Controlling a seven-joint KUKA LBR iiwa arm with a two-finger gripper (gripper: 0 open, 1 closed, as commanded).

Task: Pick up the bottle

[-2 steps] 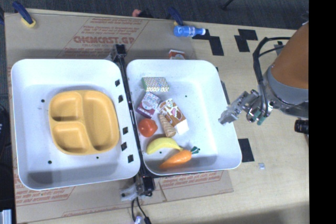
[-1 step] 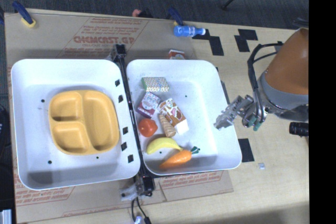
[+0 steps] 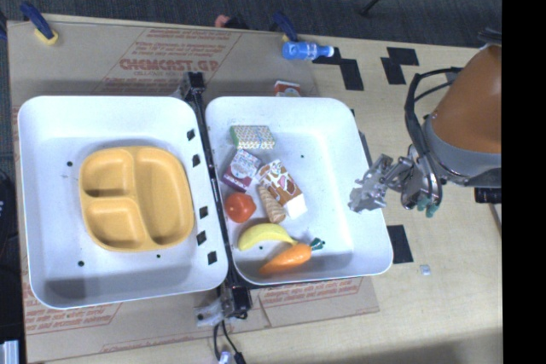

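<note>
Hovering at the right bin's (image 3: pixel 363 149) three-o'clock rim, the gripper (image 3: pixel 368 193) grasps nothing, its fingers (image 3: pixel 365 202) spread; the blue bottle (image 3: pixel 304 51) lies on the surface at twelve o'clock beyond that bin.

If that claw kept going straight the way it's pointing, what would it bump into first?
The gripper points left across the right bin. Straight on, it would likely reach the ice-cream cone toy first, though its height above the bin is unclear, so it might pass over.
</note>
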